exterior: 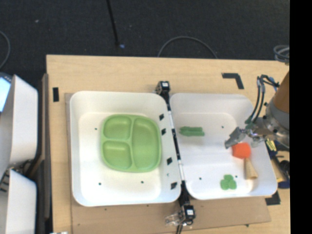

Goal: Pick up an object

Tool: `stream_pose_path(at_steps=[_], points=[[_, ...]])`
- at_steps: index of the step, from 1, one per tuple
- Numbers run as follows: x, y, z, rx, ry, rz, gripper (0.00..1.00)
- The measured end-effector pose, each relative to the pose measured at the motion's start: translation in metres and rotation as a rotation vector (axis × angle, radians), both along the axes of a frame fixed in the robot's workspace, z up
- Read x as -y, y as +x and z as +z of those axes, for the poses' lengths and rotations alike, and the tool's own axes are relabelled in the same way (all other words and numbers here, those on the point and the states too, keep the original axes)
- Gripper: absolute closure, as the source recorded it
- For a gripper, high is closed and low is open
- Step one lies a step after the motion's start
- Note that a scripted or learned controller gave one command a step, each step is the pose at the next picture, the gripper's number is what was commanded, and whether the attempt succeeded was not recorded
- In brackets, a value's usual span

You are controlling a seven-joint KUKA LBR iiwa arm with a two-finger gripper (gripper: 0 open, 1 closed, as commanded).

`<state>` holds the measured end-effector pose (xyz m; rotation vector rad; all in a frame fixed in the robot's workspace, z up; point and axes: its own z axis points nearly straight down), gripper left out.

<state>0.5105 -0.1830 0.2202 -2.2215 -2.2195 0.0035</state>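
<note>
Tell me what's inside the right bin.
The right bin holds a green block, an orange piece, a tan piece and a green clump. The claw covers the floor beneath it.

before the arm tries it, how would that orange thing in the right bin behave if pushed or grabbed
The orange object looks rounded, so a push would probably roll it. It looks smooth, so it may slip between two fingers. The gripper sits beside it.
</note>
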Motion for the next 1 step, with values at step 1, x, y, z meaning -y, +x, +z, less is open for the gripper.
stream_pose_path(at_steps=[1], points=[[-0.0081,-0.0006,-0.0593,-0.002,0.001,-0.001,0.00]])
